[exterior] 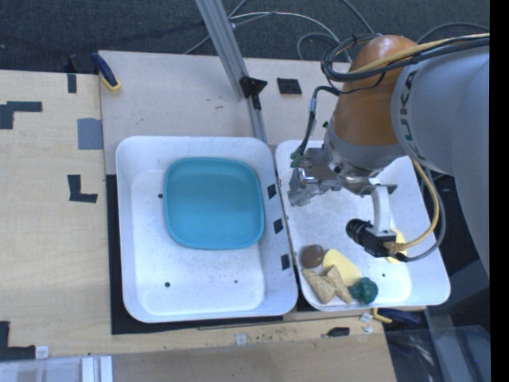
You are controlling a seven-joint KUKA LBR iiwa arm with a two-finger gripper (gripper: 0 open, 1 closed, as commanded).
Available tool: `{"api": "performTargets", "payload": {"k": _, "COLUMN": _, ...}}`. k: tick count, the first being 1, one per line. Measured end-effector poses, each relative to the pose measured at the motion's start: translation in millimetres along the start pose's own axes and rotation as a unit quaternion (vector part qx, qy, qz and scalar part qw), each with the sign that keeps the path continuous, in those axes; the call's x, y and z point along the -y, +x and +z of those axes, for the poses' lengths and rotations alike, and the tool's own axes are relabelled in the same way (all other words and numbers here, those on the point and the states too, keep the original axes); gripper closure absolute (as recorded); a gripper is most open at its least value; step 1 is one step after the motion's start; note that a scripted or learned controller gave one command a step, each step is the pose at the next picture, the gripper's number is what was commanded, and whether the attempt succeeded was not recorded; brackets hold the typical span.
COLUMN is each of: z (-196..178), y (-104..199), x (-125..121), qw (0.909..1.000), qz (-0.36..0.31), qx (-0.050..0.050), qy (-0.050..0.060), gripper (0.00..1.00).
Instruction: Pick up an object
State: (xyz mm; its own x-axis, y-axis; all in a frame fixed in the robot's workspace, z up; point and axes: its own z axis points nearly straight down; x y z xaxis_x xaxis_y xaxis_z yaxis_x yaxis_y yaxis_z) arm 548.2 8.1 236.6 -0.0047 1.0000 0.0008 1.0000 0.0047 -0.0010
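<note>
Scanning left to right: left bin (135,237) is carrying one teal square plate (213,203) at its centre. Right bin (421,281) is keeping a small cluster at its 7 o'clock corner: one brown round lump (312,255), one yellow wedge (340,263), two tan wedge-shaped pieces (326,285), one dark green ball (365,290). Gripper (302,191) is hovering at the bin's 11 o'clock, well apart from the cluster; finger state cannot be told. The pieces are looking light and small, likely toy food; the yellow wedge seems easiest, pinched across its flat sides.
</note>
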Motion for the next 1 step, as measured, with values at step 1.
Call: {"api": "performTargets", "payload": {"k": 1, "z": -5.5, "y": 56.1, "x": 5.9, "qw": 1.0000, "qz": 0.000, "qx": 0.000, "qy": 0.000, "gripper": 1.00}}
